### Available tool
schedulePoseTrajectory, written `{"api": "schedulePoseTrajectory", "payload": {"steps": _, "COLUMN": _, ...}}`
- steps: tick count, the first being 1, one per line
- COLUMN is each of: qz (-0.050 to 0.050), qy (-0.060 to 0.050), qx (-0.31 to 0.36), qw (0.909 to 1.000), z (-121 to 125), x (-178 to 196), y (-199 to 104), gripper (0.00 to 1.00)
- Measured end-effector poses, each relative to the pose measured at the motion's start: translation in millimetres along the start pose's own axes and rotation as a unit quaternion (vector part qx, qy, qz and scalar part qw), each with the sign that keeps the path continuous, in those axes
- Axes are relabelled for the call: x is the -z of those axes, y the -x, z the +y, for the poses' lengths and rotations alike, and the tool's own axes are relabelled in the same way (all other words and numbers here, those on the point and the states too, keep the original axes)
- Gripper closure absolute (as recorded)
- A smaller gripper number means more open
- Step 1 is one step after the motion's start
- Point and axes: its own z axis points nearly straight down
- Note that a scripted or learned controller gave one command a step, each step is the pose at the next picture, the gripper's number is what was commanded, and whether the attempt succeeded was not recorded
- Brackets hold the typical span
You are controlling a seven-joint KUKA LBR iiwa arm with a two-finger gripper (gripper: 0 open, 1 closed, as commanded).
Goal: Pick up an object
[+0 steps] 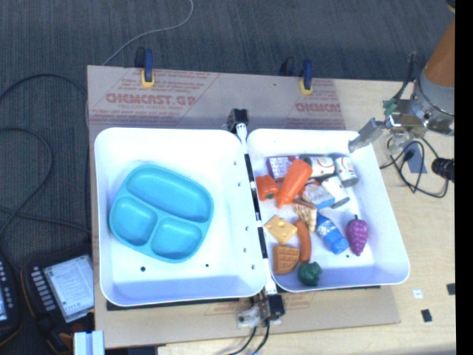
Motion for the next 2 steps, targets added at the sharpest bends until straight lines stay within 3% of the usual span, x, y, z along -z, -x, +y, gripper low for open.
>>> {"api": "schedulePoseTrajectory", "payload": {"steps": 1, "qz": 0.006, "qy": 0.001, "qx": 0.003, "qw": 1.0, "z": -25.7, "x": -142.0, "y": -6.6, "gripper": 0.0}}
{"api": "schedulePoseTrajectory", "payload": {"steps": 2, "qz": 0.001, "qy": 0.0, "qx": 0.001, "qw": 1.0, "z": -27.5, "x": -133.2, "y": -1.4, "gripper": 1.0}}
